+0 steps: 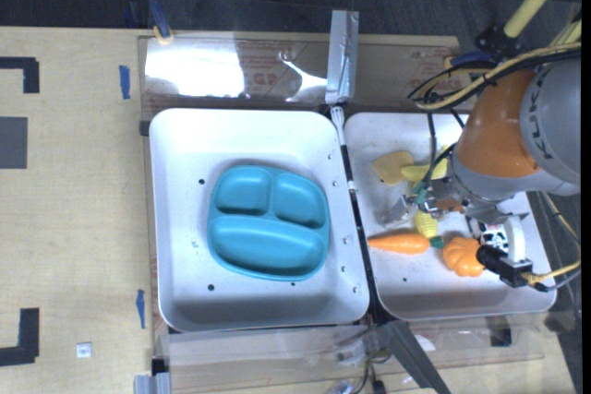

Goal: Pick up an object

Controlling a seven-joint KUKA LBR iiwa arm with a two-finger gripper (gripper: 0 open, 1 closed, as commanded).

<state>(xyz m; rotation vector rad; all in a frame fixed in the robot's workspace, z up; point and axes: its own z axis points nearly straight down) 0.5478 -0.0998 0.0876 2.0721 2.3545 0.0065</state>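
The right bin (397, 291) holds several toy foods. An orange carrot (399, 243) lies on its side near the bin's left wall. A rounded orange piece (463, 257) sits to the carrot's right. A pale yellow piece (395, 166) rests toward the back, and a small yellow corn-like piece (427, 224) lies between them. My gripper (420, 201) is down inside this bin, just above the corn-like piece and in front of the pale yellow one. The wrist and cables hide its tips.
The left bin (175, 143) holds a blue divided plate (270, 220). A clear plastic wall (240, 69) and a metal post (342, 55) stand behind the bins. The arm's orange band (499, 134) and cables hang over the right bin's back right.
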